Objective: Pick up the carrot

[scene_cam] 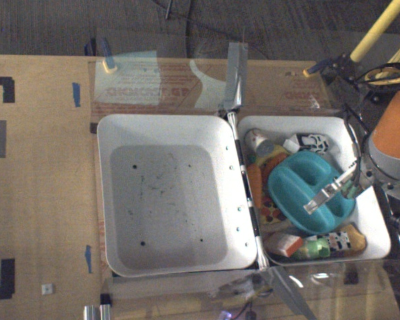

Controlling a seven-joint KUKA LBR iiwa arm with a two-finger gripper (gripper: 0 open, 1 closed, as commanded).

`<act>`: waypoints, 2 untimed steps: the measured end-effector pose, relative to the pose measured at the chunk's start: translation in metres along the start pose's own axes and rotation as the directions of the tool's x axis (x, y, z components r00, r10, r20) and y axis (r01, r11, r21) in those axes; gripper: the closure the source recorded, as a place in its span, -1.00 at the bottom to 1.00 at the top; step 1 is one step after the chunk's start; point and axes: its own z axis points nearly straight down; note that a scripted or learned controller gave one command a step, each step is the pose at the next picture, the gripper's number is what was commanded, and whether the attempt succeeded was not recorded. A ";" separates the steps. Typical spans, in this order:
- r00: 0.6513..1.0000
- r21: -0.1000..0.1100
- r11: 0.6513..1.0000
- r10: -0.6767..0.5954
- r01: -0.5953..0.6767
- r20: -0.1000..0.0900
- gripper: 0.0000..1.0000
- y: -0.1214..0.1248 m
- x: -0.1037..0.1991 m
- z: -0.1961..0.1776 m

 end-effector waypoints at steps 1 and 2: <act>1.000 -0.010 1.000 0.006 -0.006 0.008 -1.00 0.010 0.031 0.105; 0.954 -0.022 0.954 0.299 -0.299 0.001 -1.00 0.003 0.013 0.108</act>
